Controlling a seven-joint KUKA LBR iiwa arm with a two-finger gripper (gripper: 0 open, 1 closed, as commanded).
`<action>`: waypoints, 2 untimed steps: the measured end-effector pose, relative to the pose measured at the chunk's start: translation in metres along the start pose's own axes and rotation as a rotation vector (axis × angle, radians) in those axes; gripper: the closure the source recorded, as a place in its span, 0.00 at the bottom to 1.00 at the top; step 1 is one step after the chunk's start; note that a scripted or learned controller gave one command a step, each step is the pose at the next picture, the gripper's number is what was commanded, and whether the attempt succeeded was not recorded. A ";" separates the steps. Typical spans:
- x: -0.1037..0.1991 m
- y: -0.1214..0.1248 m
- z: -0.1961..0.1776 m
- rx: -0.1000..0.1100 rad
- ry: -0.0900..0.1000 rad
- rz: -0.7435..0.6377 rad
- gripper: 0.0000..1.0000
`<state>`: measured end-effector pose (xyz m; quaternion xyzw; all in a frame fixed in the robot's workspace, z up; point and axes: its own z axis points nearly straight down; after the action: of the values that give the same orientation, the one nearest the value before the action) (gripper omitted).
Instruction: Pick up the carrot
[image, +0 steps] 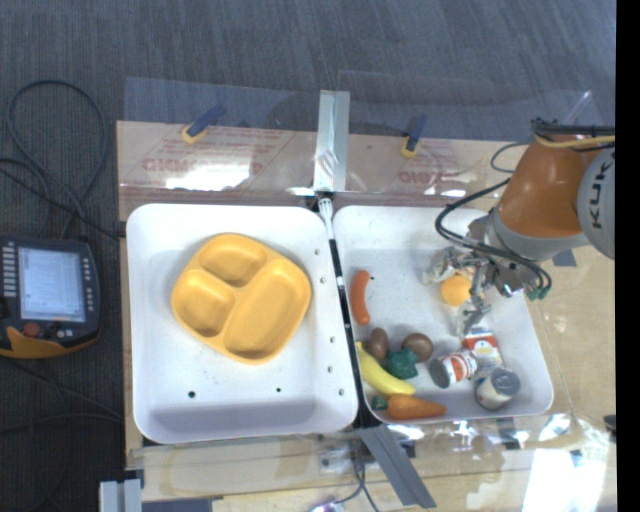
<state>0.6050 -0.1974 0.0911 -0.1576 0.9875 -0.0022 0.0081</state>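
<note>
From above, two white bins sit side by side. The left bin (160, 400) holds one yellow three-compartment plate (241, 296). The right bin (400, 235) holds one carrot (413, 407) lying at its six o'clock edge, just beside one banana (380, 375). Around them: one sausage (360, 296) at nine o'clock, two brown mushroom-like pieces (417, 346), one green piece (403, 363), two small cans (455, 368) at four o'clock. The gripper (466, 285) hovers at the bin's two o'clock, over one orange-yellow ball (455, 291), well apart from the carrot. Whether its jaws are apart or together, I cannot tell.
</note>
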 end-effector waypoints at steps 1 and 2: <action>-0.003 0.000 -0.013 0.006 -0.004 -0.002 1.00; -0.069 0.009 -0.146 0.002 -0.001 -0.027 1.00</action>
<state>0.6653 -0.1670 0.2379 -0.1707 0.9853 -0.0033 0.0088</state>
